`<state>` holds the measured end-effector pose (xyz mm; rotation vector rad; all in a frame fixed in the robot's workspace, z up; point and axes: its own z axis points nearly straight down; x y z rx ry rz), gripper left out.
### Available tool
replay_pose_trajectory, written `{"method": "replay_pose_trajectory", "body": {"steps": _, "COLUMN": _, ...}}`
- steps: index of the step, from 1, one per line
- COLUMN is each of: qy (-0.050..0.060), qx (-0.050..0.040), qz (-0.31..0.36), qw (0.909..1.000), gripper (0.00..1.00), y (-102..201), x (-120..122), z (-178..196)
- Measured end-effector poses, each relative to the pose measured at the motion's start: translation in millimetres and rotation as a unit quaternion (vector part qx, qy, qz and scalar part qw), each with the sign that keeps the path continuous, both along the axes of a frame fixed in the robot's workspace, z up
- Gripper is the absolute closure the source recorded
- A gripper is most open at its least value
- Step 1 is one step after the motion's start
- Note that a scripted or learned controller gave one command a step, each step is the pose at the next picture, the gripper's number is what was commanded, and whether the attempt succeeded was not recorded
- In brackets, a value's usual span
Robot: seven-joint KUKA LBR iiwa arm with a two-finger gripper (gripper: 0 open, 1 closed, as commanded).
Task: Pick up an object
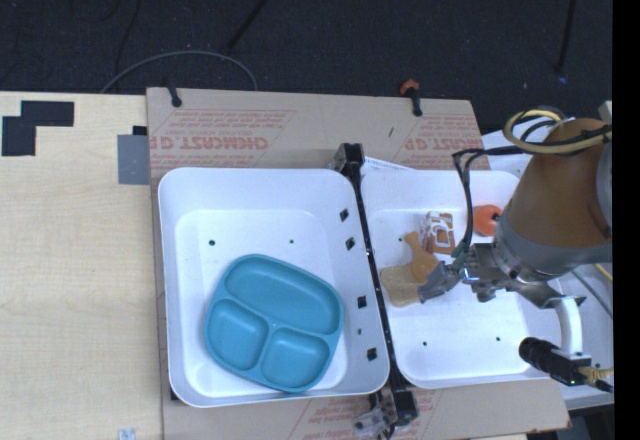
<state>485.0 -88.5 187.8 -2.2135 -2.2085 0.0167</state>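
Note:
My gripper (440, 285) reaches in from the right, low inside the right bin (460, 368). Its tip sits right at a small heap of things. The heap holds a tan piece (400, 284), an orange-brown piece (422, 255) and a small white and orange packet (439, 227). An orange object (484, 219) lies further right, partly behind the arm. The arm's orange band and grey wrist cover the bin's right part. Whether anything is between the fingers is hidden from me.
The left bin (190, 228) holds a blue divided plate (272, 321) in its lower middle. A black divider (365, 268) runs between the bins. A black cable (465, 198) loops over the right bin near the arm. Cardboard lies beneath both bins.

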Motion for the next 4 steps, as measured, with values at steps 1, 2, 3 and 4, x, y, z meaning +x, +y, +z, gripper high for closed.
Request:
{"method": "replay_pose_trajectory", "body": {"steps": 1, "qy": -0.006, "qx": -0.0007, "qz": 0.001, "qw": 1.0000, "gripper": 0.00, "y": -0.3, "x": 2.9, "z": 6.0}}
{"method": "replay_pose_trajectory", "body": {"steps": 2, "qy": -0.005, "qx": -0.0003, "qz": 0.001, "qw": 1.0000, "gripper": 0.00, "y": 0.8, "x": 4.2, "z": -57.3}}
{"method": "replay_pose_trajectory", "body": {"steps": 3, "qy": -0.006, "qx": -0.0006, "qz": 0.001, "qw": 1.0000, "gripper": 0.00, "y": 1.7, "x": 3.5, "z": -102.4}}
{"method": "replay_pose_trajectory", "body": {"steps": 4, "qy": -0.007, "qx": -0.0004, "qz": -0.002, "qw": 1.0000, "gripper": 1.00, "y": 0.1, "x": 4.4, "z": -89.5}}
